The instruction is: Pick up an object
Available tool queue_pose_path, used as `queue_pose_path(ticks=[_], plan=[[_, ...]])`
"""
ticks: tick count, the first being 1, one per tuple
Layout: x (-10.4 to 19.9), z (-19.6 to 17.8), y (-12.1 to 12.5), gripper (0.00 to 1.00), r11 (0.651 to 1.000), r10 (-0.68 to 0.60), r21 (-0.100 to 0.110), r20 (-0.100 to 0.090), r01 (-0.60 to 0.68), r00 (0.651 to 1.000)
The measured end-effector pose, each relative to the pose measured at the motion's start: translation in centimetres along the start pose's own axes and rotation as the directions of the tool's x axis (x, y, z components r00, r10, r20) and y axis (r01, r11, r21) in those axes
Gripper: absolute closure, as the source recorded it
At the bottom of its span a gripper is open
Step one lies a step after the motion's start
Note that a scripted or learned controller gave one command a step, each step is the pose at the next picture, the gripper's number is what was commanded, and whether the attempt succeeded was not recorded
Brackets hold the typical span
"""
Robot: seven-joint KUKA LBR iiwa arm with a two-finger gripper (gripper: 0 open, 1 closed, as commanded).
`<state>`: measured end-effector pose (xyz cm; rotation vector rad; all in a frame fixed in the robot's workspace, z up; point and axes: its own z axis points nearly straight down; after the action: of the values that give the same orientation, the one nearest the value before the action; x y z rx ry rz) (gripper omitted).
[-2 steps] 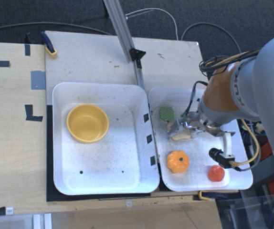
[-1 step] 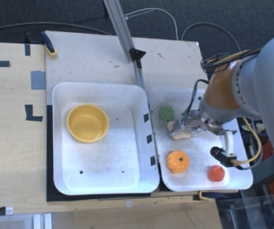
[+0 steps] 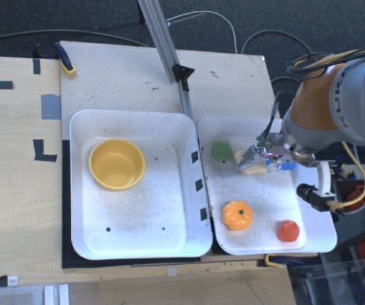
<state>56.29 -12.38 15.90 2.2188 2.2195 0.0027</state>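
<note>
the gripper sits low over the right bin, reaching in from the right under the grey arm with its orange band; whether its fingers are wide or narrow cannot be told, since the tip blurs into a pale tan shape there that i cannot make out. nearest the camera in that bin lie an orange pumpkin-shaped toy and, further right, a small red ball, both well apart from the gripper and from each other. a green bumpy object lies just beside the gripper tip on its left, close to the bin's left wall, with nothing between the two. across the divide, the left bin holds a yellow bowl upright near its left side. beyond the bins a slanted metal pole rises over the bench, and cables loop on the dark floor.
</note>
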Motion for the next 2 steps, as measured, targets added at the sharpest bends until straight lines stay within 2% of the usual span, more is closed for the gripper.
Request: queue_pose_path(ticks=[2], plan=[[0.0, -11.5, 0.7, 1.00, 1.000, -0.001, -0.001, 0.000, 0.001, 1.000]])
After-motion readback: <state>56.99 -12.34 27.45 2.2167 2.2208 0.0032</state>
